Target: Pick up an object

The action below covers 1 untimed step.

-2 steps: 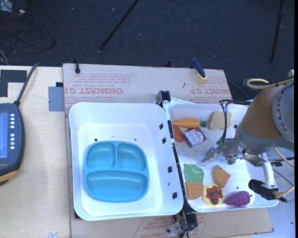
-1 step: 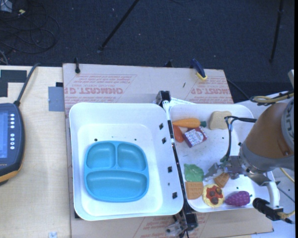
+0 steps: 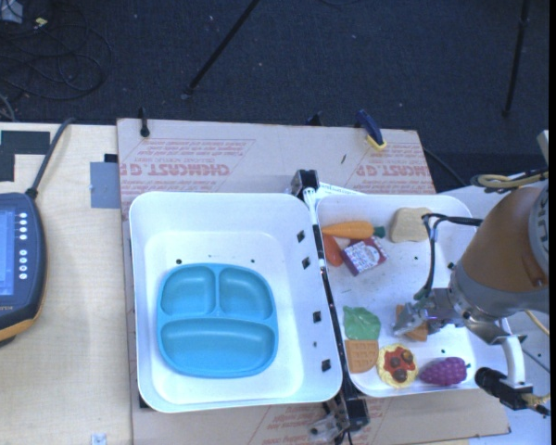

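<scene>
Two short fingers at the tip of the gripper sit low over the floor of the right bin, but they blur into a dark grey cluster and I cannot tell whether they are parted or closed, nor whether anything lies between them. A small orange-brown piece shows right at the tip, touching or just under it; which, I cannot say. Just beside, toward the bin's near edge, lie a yellow and red toy and a purple grape bunch; a green leafy toy and an orange cracker rest against the divider. Farther back are a carrot, a dark red packet and a tan bread piece. The left bin bears a blue divided plate. My reading is that the arm is at the grasp step, down among the toys. The next move calls for a firm closing on one item and a straight lift clear of its neighbours.
</scene>
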Tool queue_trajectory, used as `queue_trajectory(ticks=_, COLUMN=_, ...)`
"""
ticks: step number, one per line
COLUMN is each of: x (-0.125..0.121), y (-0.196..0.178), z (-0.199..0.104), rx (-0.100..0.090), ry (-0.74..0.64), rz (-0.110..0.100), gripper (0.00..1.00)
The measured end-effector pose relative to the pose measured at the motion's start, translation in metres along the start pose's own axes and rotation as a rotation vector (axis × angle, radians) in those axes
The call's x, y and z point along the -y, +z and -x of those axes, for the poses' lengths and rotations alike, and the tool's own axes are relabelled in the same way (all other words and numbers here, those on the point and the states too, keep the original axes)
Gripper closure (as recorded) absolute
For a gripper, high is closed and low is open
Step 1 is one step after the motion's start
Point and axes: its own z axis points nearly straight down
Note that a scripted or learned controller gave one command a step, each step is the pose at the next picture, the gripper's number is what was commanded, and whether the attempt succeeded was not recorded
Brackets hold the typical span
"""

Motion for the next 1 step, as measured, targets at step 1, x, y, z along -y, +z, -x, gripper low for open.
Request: queue_trajectory(ticks=1, x=-0.0195, y=-0.0938, z=-0.0924, rx=0.001, ry=-0.015, rz=0.008, gripper=1.0)
